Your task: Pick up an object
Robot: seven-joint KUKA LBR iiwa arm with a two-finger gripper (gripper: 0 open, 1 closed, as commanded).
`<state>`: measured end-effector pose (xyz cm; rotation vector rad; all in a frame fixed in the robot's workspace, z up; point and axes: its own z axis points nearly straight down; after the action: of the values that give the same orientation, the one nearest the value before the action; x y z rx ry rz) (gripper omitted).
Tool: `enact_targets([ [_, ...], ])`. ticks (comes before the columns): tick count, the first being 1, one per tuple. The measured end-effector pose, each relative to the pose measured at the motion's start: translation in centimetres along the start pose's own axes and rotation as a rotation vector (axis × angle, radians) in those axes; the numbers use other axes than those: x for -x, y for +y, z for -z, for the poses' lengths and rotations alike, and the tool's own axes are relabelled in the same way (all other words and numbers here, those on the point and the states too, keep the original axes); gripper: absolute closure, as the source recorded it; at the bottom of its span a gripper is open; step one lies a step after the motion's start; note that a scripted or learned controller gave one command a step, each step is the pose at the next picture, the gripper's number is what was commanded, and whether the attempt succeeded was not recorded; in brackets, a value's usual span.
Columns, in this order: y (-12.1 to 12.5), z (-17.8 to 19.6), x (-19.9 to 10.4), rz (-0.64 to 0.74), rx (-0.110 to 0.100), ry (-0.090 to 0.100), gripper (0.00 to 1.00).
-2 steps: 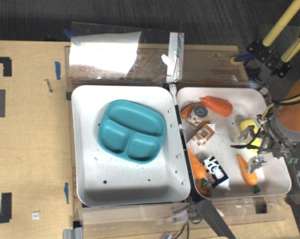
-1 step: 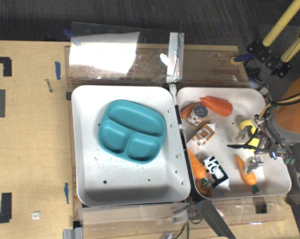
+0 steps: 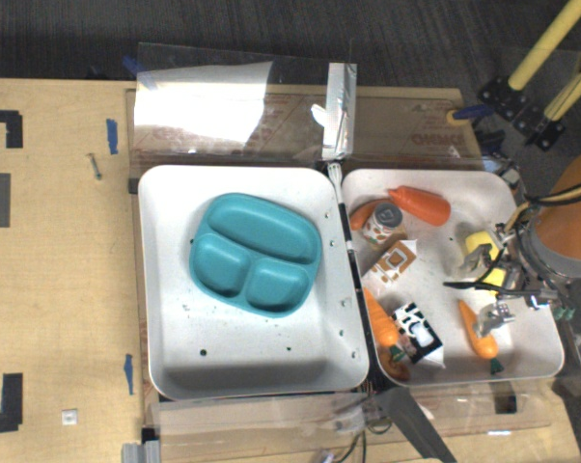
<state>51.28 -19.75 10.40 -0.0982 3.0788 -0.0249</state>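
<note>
The right bin (image 3: 464,186) holds several small toys. An orange carrot (image 3: 421,204) lies at the back, with a small grey-lidded jar (image 3: 385,220) beside it. A tan waffle-like square (image 3: 395,260) sits in the middle. A second carrot (image 3: 380,321) runs along the left wall, and a black-and-white piece (image 3: 418,331) lies to its right. A third, short carrot (image 3: 479,336) rests near the front right. My gripper (image 3: 493,292) is low in the bin's right part, just above that short carrot. A yellow toy (image 3: 478,244) sits right behind it, partly hidden.
The left bin (image 3: 165,258) carries a teal divided plate (image 3: 255,252). A clear plastic divider (image 3: 339,114) stands behind the bins. The arm's orange band (image 3: 570,225) hangs over the right bin's right wall. Yellow poles (image 3: 551,32) cross the back right corner.
</note>
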Motion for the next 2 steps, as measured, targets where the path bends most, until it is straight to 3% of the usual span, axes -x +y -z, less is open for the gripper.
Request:
enact_targets([
  [1, 0.9, -1.4, -2.3, 0.003, 0.014, 0.044, 0.00],
  [2, 0.8, -0.1, -1.8, 0.003, 0.010, 0.029, 1.00],
])
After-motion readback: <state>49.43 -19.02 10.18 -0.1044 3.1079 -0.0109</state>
